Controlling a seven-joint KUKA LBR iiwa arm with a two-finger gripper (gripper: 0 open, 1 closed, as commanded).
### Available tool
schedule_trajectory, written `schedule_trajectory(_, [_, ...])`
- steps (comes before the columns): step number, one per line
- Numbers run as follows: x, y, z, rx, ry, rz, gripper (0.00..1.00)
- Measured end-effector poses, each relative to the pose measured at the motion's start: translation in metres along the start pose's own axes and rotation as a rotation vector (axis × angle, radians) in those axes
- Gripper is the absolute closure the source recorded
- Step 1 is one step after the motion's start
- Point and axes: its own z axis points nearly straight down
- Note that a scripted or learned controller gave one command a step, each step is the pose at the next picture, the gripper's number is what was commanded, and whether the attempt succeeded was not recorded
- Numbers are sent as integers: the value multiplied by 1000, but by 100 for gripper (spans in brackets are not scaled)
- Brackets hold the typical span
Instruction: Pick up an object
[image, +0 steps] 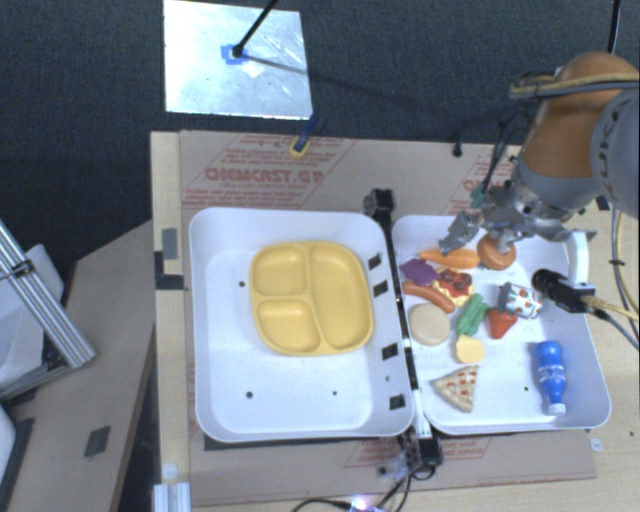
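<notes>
My gripper (488, 232) hangs low over the far edge of the right bin (590, 400). A round orange toy (497, 253) lies right beneath it, partly covered by it. Beside that lie an orange carrot (452, 258), a purple eggplant (414, 270) and a red hot dog (432, 294). Nearer the front are a tan disc (430, 325), a green pepper (470, 314), a red piece (501, 324), a small printed can (519, 300), a yellow lump (470, 350), a pizza slice (456, 388) and a blue bottle (550, 376).
The left bin (215, 390) holds a yellow three-part tray (310, 297). A black divider with clips (395, 300) runs between the bins. A black part with a cable (560, 290) sticks out at the right bin's right side. A metal sheet (238, 60) lies beyond the bench.
</notes>
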Motion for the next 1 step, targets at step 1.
schedule_trajectory(1, [1, -1, 63, 1, 0, 0, 0])
